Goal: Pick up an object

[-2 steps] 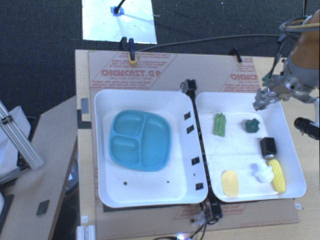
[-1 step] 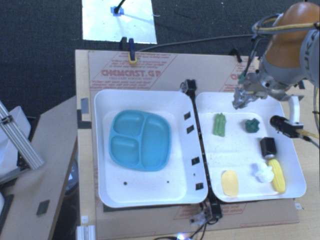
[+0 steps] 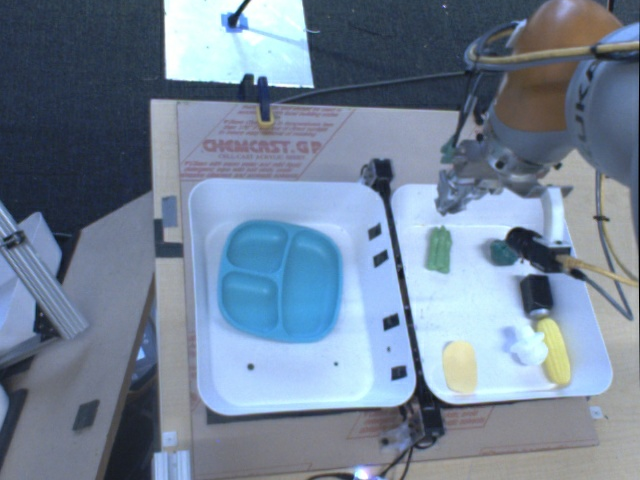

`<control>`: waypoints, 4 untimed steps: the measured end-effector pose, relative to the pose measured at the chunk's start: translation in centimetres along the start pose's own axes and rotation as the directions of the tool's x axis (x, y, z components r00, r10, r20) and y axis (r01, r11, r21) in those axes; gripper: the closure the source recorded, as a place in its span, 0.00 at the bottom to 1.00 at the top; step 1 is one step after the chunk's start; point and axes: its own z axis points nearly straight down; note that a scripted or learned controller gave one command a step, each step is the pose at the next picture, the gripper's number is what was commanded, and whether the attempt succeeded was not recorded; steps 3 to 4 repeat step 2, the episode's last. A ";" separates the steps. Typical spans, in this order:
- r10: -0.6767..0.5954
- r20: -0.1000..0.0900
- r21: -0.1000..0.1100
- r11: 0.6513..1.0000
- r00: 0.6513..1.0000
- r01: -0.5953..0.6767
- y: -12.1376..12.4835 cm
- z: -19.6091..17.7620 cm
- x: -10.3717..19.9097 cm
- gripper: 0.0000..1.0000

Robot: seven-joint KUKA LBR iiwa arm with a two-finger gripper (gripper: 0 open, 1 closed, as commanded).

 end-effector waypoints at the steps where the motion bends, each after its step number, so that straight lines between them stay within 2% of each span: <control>1: -0.001 -0.001 0.000 1.000 1.000 0.001 -0.3 -0.5 5.4 1.00; 2: -0.001 -0.001 -0.001 1.000 1.000 0.001 -0.2 -0.4 11.6 1.00; 4: -0.001 -0.001 -0.001 1.000 1.000 0.001 -0.2 -0.4 11.6 1.00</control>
